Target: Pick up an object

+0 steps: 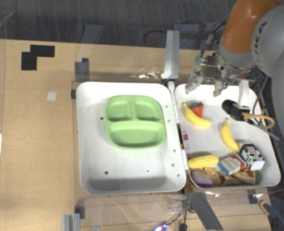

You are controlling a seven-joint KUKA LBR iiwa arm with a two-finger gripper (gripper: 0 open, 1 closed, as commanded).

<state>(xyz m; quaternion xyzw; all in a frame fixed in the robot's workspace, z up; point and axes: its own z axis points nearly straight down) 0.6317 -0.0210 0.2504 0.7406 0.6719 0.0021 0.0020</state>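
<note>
Objects: a jumble of small things lies in the right bin (275, 174), well below the gripper; none is lifted.
Bananas: one banana (196, 116) lies near the bin's upper left, beside a small red and green item (196, 107); a second banana (229, 135) lies further right.
Front pile: a corn cob (203, 161), a small box (230, 165) and a black-and-white item (251, 154) crowd the near edge.
Writing: the box and packets bear print, too small to read.
Fingers: the gripper (207, 84) has its two fingers spread apart over the bin's far rim, with nothing between them.
Arm: grey with an orange band (243, 18), it reaches in from the upper right and points down.
Left bin: the left bin (91, 177) holds a green divided plate (134, 120).
Surface: pale wood, with black marks (37, 56) at the far left.
</note>
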